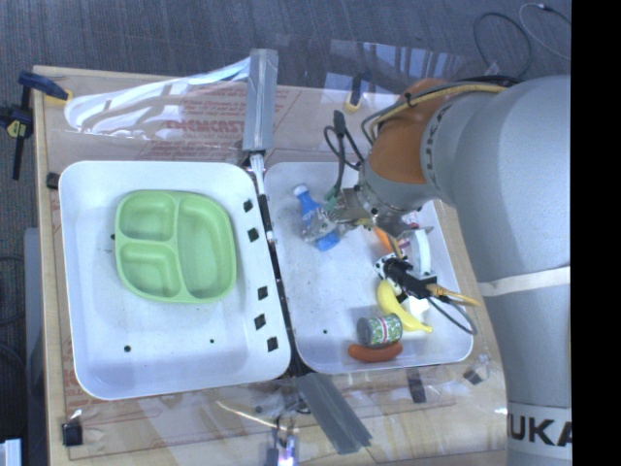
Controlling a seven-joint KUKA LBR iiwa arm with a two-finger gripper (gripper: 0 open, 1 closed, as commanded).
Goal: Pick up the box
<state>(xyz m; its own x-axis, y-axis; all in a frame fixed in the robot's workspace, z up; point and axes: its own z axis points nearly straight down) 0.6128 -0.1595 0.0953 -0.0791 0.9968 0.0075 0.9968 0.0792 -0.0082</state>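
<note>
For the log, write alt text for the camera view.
A grey arm reaches from the right over the right bin, its claw low by a blue bottle; a banana, can and sausage lie nearby. The left bin holds a green tray.

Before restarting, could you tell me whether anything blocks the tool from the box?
Nothing visible does: the tool sits right beside the blue box in the right bin; banana and can lie apart from both.

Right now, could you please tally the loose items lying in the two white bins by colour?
Green: 2, the divided plastic plate and the small green can
Blue: 1, the blue-capped bottle
Yellow: 1, the yellow banana
Red-brown: 1, the sausage
Total: 5
</note>
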